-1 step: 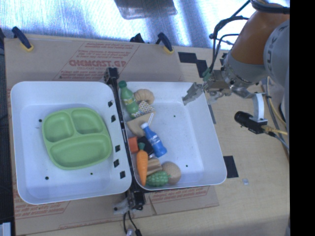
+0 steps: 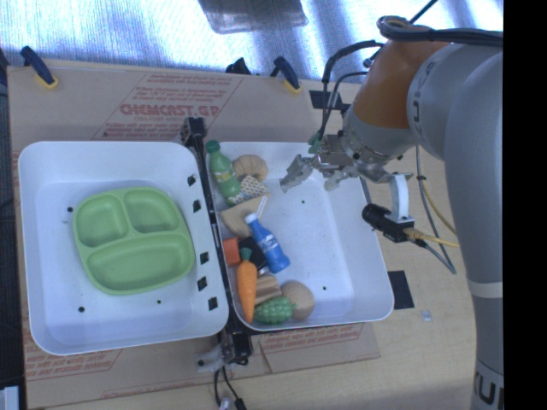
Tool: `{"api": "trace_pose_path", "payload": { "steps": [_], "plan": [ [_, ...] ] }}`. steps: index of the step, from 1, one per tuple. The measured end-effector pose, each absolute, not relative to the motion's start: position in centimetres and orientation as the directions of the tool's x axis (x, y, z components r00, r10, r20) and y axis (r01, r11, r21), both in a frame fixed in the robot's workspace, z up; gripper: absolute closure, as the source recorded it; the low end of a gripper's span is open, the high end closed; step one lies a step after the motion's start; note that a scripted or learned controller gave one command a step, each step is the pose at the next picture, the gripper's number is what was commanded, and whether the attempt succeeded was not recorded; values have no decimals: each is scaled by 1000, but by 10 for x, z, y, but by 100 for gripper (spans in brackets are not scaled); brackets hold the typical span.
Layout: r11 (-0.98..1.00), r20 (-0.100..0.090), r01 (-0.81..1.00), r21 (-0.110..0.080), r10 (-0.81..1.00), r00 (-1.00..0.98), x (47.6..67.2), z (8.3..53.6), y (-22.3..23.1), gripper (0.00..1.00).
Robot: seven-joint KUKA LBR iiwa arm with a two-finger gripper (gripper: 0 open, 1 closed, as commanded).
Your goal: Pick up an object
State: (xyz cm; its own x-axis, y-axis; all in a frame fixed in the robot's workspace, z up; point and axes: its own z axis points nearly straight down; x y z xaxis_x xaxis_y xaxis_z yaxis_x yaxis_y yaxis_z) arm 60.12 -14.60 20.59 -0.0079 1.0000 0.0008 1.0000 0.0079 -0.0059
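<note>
Hand (image 2: 301, 171) open and holding nothing, above right bin (image 2: 359, 263), blue bottle (image 2: 267, 243) lower left, apart

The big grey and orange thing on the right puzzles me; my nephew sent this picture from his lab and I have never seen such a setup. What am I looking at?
That is a robot arm, reaching in from the right. One fixed camera looks down on the bench at a slant. At the arm's end is its pincer, hanging above the right-hand shallow white bin with nothing between its fingers. Along that bin's left side lie toy foods: a green plastic bottle, a blue plastic bottle, an orange toy carrot and others. The left-hand white bin holds a green plastic plate with three compartments.
</note>
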Motion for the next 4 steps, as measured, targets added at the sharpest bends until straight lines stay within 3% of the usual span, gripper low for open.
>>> {"api": "trace_pose_path", "payload": {
  "steps": [1, 2, 4],
  "plan": [
    [6, -2, 1000, -4, 1000, -6, 656, 130, -93, 0],
    [9, 0, 1000, -4, 1000, -9, 603, 192, -41, 0],
    [5, -1, 1000, -2, 1000, -5, 617, 192, -59, 0]
  ]
}}
